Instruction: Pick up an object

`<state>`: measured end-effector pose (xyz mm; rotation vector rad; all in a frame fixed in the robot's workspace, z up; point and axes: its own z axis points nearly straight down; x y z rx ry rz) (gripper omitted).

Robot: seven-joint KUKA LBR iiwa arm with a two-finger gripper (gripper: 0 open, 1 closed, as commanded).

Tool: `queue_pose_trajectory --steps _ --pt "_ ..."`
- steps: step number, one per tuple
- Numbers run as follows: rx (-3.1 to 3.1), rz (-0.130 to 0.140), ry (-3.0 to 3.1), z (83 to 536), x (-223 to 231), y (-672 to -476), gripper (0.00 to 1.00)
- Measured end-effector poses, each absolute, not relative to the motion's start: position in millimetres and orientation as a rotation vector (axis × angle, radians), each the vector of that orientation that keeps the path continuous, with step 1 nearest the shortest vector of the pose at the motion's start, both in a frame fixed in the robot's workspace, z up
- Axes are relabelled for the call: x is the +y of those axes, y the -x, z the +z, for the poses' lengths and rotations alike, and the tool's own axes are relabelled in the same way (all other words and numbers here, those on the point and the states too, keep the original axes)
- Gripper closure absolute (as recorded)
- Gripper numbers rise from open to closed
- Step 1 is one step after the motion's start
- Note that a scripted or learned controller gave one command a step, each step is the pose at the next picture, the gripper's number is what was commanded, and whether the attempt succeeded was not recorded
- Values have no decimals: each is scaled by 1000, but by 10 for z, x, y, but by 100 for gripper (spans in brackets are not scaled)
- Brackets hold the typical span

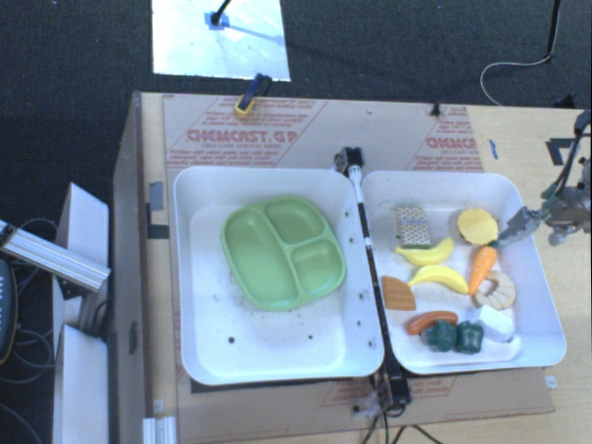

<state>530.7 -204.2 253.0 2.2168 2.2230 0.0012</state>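
At the right edge of the right bin [541, 289], the gripper [516, 226] is seen low over the rim, just beside the yellow disc [477, 226] and the carrot [482, 268]. Whether its jaws are wide or narrow cannot be told. No object is seen held. The toys are crowded: two bananas [433, 265], a sausage [432, 322] and green pieces [455, 337] lie close together. A neighbour could be nudged, or the bin wall struck, if the descent is made so near the rim.

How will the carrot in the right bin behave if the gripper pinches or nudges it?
The carrot looks like smooth moulded plastic, so probably stiff and light. Its tapered, rounded body may slip or roll. It touches neighbouring toys, likely jostling them.
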Motion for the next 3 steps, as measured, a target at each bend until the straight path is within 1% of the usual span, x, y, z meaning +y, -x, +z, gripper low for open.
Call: queue_pose_trajectory --steps 1,2,3 --pt "2225 1 -2217 869 -1640 -5598 0" --pt "2225 3 -2216 846 -1171 -5730 0" --pt "2225 2 -2217 950 -1179 -5730 100"
